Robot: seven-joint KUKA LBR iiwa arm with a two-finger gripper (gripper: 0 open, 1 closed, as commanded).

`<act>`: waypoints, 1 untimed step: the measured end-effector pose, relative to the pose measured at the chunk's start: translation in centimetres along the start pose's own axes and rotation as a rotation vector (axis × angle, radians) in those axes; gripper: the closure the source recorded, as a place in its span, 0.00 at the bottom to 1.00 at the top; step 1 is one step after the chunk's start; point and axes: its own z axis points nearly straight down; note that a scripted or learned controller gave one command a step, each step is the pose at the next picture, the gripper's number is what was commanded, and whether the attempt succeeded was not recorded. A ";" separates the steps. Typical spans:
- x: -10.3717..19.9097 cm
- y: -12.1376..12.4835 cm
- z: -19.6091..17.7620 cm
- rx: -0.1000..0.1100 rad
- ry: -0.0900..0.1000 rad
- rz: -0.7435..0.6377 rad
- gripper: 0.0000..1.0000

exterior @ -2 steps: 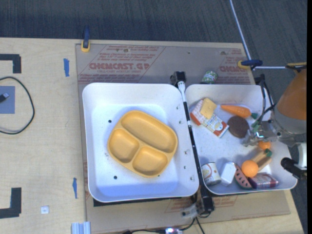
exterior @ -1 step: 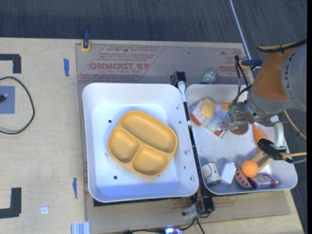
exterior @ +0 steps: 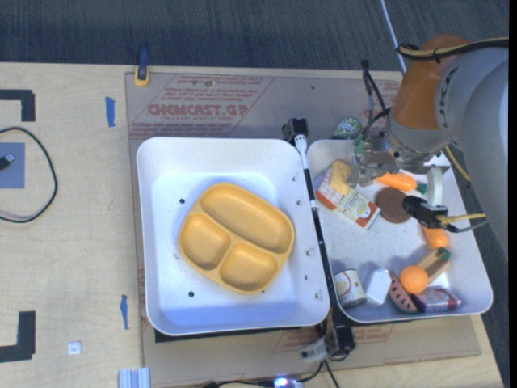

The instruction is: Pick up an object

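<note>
The gripper (exterior: 365, 165) is low in the right bin (exterior: 477, 285), at its far end. I cannot tell its state. Just left of it and below lies a yellow wedge (exterior: 341, 173) on a red and white packet (exterior: 347, 203). Just right of it lie a carrot (exterior: 396, 181) and a brown disc (exterior: 394, 206). Far left, in the left bin (exterior: 161, 168), sits 1 yellow tray (exterior: 235, 237) with 3 compartments.
</note>
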 end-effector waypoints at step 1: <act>0.0 0.0 0.0 0.001 0.000 0.001 0.00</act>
